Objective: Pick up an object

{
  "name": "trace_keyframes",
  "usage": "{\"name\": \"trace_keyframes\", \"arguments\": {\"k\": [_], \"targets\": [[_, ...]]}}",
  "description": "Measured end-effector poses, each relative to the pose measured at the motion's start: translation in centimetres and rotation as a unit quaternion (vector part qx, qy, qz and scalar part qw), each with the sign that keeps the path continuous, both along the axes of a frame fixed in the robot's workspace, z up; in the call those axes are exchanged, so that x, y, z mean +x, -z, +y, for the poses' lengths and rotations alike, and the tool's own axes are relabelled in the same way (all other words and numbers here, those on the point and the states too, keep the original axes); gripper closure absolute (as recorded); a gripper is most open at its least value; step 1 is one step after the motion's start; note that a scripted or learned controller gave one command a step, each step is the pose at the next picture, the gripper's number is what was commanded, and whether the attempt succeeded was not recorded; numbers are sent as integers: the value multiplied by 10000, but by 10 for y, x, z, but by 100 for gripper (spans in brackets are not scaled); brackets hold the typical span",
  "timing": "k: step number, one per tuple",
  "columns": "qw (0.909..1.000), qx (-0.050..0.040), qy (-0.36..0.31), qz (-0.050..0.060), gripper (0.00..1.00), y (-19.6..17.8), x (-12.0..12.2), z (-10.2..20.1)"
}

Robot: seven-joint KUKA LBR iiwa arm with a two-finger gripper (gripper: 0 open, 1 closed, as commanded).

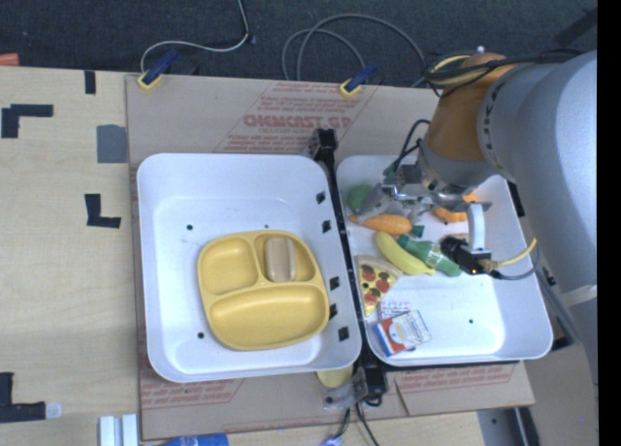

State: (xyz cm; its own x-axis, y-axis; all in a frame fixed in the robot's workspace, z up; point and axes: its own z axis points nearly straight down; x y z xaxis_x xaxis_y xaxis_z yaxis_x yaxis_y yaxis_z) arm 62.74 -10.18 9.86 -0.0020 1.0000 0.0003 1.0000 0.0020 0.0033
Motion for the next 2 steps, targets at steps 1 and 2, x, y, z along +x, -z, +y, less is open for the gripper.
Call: {"name": "trace_keyframes", "arguments": {"k": [1, 2], "targets": [[10000, -1, 7, -8, 0, 12, -19, -26], [10000, -21, -1, -15, 0, 12, -40, 3]]}}
